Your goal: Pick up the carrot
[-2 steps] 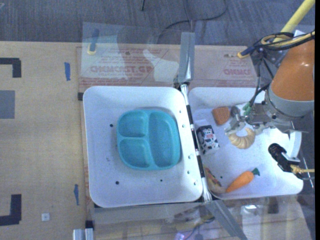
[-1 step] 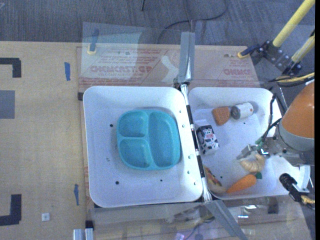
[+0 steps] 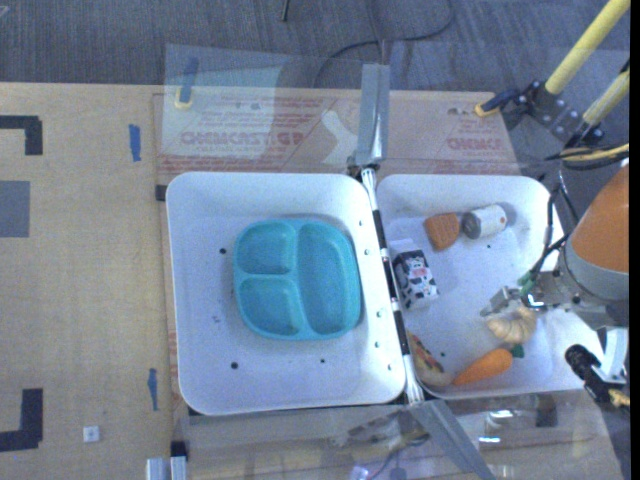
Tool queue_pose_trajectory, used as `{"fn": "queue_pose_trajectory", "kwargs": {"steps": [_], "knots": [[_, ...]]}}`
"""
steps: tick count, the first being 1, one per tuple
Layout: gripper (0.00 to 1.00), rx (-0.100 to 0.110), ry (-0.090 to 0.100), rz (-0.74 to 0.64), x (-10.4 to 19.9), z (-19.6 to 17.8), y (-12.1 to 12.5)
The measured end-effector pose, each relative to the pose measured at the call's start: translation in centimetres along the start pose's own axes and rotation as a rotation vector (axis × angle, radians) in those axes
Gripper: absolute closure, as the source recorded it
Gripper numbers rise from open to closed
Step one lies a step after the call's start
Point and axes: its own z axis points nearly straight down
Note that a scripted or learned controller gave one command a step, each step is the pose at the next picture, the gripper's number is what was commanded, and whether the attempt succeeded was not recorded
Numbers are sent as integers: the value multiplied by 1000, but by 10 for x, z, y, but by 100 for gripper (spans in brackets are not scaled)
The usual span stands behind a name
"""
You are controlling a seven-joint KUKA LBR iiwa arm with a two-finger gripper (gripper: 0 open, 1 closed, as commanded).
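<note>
The carrot (image 3: 483, 366) is orange with a green tip at its right end. It lies flat near the front wall of the right bin (image 3: 455, 193). My gripper (image 3: 519, 299) hangs over the right side of that bin, above and a little to the right of the carrot. Directly under the gripper lies a beige lumpy item (image 3: 512, 324), which sits just behind the carrot's right end. The grey arm with its orange band (image 3: 606, 236) comes in from the right edge.
The right bin also holds an orange piece (image 3: 442, 230) beside a small can (image 3: 485, 220) at the back, a black-and-white item (image 3: 414, 277) by the left wall, and a flat food piece (image 3: 428, 361) left of the carrot. A teal divided plate (image 3: 297, 279) sits in the left bin (image 3: 200, 298).
</note>
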Motion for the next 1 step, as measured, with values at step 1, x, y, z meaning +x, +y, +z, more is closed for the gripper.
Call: {"fn": "queue_pose_trajectory", "kwargs": {"steps": [1], "knots": [[0, 0, 0, -2, 1, 0, 0]]}}
